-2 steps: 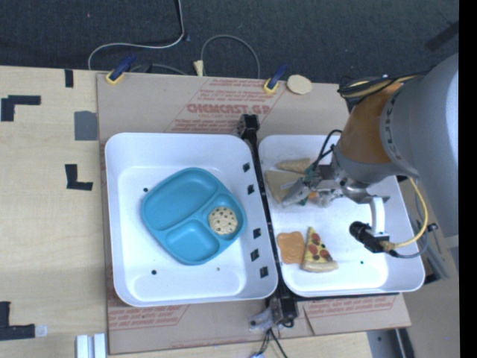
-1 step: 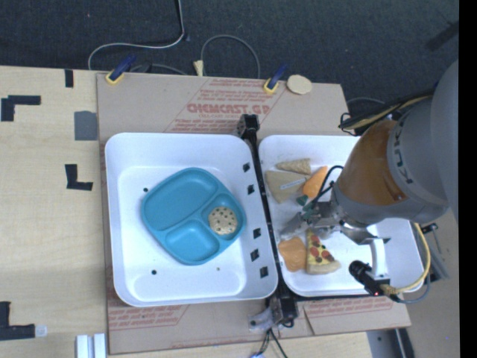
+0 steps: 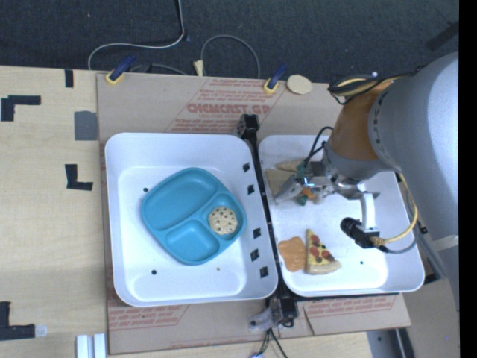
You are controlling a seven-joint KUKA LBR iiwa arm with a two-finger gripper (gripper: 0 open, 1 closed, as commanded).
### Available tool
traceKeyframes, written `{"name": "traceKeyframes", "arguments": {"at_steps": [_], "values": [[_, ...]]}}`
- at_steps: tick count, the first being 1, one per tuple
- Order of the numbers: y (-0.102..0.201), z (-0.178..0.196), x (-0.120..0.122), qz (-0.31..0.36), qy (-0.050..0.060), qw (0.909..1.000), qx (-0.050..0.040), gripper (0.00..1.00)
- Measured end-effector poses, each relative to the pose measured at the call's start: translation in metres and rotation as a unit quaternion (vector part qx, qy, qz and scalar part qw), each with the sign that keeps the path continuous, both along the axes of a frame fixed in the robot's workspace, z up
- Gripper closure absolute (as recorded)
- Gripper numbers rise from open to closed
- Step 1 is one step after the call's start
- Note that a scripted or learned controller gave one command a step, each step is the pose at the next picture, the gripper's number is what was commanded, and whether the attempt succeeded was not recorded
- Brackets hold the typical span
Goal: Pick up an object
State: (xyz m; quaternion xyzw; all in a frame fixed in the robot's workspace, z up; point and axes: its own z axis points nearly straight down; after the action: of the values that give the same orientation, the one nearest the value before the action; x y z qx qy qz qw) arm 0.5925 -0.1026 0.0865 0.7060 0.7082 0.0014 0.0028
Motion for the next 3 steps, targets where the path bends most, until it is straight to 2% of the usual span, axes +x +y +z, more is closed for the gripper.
{"name": "traceKeyframes", "arguments": {"at_steps": [1,3], "values": [[0.0063,0.0,0.071,-0.003,0.021,0.9998,0.0034,0.0],[0.0044,-0.0028,0.0706,-0.003,0.019,0.9998,0.0041,0.0]]}}
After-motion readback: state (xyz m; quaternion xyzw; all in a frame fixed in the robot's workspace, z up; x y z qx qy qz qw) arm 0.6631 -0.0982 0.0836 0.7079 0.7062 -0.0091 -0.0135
